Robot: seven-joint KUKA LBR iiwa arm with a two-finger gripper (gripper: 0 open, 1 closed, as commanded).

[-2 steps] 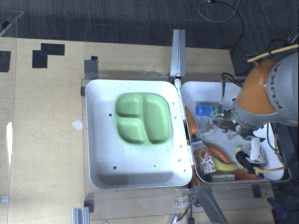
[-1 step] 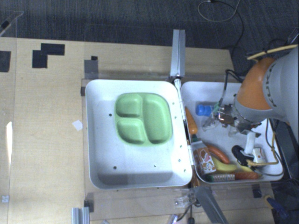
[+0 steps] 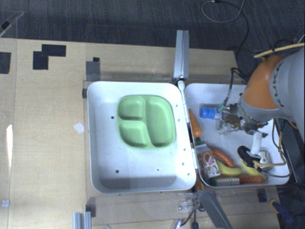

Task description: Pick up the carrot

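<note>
The carrot (image 3: 194, 123) is a slim orange piece lying lengthwise against the left wall of the right bin (image 3: 267, 128), in its upper half. My gripper (image 3: 226, 121) hangs over the middle of that bin, a short way to the right of the carrot and not touching it. A small blue object (image 3: 208, 112) lies between the two, just left of the gripper. Nothing shows between the gripper and the bin floor.
The left bin (image 3: 102, 142) holds a green divided plate (image 3: 146, 120). At the front of the right bin lie a printed packet (image 3: 208, 163), an orange-red sausage-shaped item (image 3: 223, 157), a banana (image 3: 229, 171) and a red item (image 3: 244, 179).
</note>
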